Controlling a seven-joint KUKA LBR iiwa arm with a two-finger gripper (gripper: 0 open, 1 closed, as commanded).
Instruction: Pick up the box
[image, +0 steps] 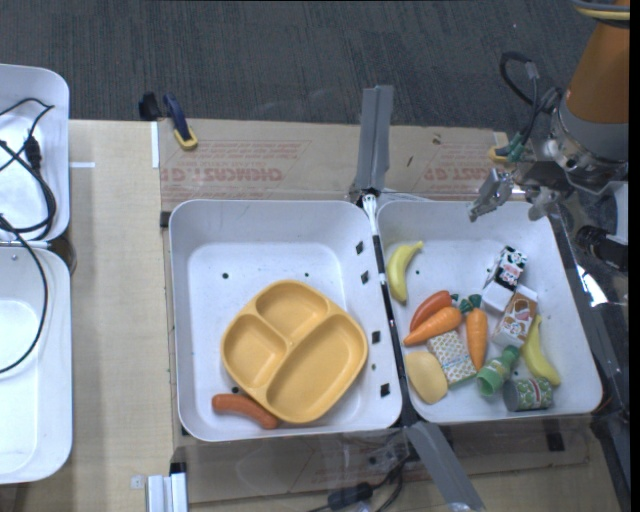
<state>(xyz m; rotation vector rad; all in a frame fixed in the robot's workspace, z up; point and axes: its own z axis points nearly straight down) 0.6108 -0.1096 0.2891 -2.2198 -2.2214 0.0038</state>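
Note:
In the right bin (570, 290), a small red-and-white box (516, 318) lies among toy food near the right wall. Just above it stands a white carton with black cow patches (507, 270), and a flat patterned box (452, 356) lies lower down in the pile. My gripper (508, 204) hangs over the bin's far edge, above and behind the cartons and apart from them. Its fingers (486, 198) are spread open with nothing between them.
The right bin also holds a banana (402, 268), two carrots (436, 315), a green bottle (497, 372), a can (527, 393) and a second banana (541, 356). The left bin (200, 300) holds a yellow divided plate (294, 350) and a sausage (243, 407).

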